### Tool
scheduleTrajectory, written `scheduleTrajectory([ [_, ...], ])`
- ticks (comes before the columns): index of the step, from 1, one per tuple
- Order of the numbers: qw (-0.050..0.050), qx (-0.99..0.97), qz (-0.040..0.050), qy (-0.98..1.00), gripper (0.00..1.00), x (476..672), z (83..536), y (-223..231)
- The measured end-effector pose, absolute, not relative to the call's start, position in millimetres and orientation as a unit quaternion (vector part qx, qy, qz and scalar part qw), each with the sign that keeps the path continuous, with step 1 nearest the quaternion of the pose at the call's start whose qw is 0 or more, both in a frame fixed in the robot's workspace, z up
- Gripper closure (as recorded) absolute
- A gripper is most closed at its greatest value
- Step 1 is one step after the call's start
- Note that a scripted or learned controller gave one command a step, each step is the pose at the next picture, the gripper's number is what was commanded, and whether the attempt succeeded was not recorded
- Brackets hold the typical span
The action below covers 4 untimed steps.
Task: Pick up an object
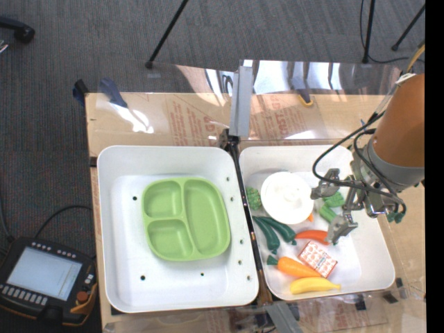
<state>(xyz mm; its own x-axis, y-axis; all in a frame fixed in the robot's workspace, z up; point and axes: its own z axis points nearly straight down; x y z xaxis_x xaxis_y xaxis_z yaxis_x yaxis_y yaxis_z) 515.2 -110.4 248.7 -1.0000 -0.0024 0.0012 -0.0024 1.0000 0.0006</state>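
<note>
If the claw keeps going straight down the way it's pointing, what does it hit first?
Probably the red pepper, lying just beneath the claw, beside the white plate; depth is hard to judge.

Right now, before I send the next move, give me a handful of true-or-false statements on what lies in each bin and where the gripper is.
1. The green three-compartment plastic plate lies in the left white bin. True.
2. The round white lid-like disc sits in the left bin. False: it is in the right white bin.
3. The yellow toy banana lies at the right bin's near edge. True.
4. The gripper hovers over the green plate. False: it is over the right bin.
5. The small red and white carton lies on the green plate. False: it is in the right bin, beside the orange toy carrot.
</note>
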Motion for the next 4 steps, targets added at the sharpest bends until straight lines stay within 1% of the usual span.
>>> scheduleTrajectory([
  [1, 0.007, -0.043, -0.0016, -0.999, 0.00, 488.6, 128.7, -96.1],
  [2, 0.004, -0.066, -0.0010, -0.998, 0.00, 482.1, 84.3, -78.8],
  [3, 0.002, -0.063, -0.0006, -0.998, 1.00, 483.8, 95.4, -77.8],
  [4, -0.005, -0.075, -0.0015, -0.997, 1.00, 478.8, 233.9, -0.7],
])
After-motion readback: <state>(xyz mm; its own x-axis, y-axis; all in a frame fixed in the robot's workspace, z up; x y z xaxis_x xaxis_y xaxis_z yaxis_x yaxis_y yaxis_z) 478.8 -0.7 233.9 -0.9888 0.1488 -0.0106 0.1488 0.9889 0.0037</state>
